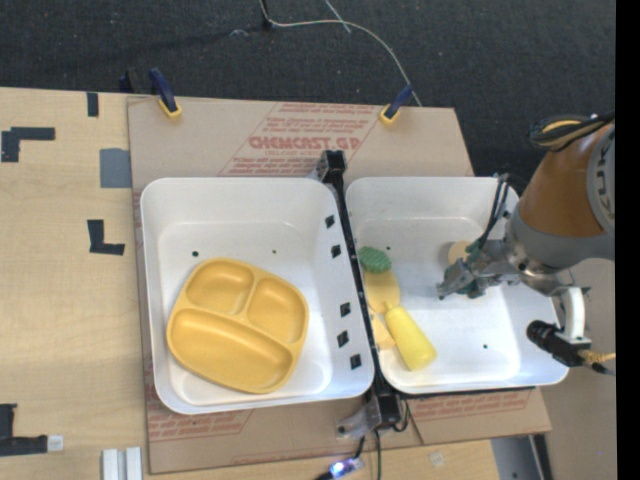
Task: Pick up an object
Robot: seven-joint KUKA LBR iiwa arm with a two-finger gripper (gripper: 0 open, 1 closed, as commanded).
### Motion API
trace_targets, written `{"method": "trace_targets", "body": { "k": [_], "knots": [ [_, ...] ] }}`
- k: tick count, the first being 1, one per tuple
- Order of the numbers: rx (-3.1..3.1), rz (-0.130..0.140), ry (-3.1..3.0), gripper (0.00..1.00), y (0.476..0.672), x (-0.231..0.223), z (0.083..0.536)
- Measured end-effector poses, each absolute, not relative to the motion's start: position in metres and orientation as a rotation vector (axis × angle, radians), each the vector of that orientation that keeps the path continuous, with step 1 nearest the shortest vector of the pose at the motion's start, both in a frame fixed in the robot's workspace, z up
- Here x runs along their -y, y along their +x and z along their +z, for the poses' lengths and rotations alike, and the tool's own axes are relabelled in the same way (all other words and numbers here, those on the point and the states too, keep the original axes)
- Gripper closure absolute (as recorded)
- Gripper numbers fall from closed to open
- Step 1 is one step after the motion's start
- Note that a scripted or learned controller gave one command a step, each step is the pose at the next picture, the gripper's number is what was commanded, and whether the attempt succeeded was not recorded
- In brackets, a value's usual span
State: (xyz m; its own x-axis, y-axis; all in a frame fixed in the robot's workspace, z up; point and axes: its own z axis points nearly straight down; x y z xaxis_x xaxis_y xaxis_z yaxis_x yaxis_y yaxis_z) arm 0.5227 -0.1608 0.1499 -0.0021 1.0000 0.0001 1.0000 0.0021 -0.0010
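In the right bin (470, 203) a yellow brush-like object with a thick yellow handle (404, 332) lies along the left wall, and a small green piece (375, 259) sits at its upper end. My gripper (462, 282) hangs low over the right half of that bin, well to the right of the yellow object. A small pale thing (459, 253) lies on the bin floor just above the gripper. The grey arm with its orange band (562, 193) reaches in from the right.
The left bin (160, 208) holds a yellow divided plate (237, 323). A black divider with clips (343, 268) runs between the bins. Both bins rest on a cardboard sheet (300, 138) clamped at the far edge. A cable (360, 28) trails over the dark floor behind.
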Motion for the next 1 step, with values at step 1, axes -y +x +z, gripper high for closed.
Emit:
{"method": "trace_targets", "body": {
  "k": [1],
  "knots": [
    [2.224, 0.001, -2.217, 1.0, 0.5197, 0.1521, 0.2039]
  ]
}}
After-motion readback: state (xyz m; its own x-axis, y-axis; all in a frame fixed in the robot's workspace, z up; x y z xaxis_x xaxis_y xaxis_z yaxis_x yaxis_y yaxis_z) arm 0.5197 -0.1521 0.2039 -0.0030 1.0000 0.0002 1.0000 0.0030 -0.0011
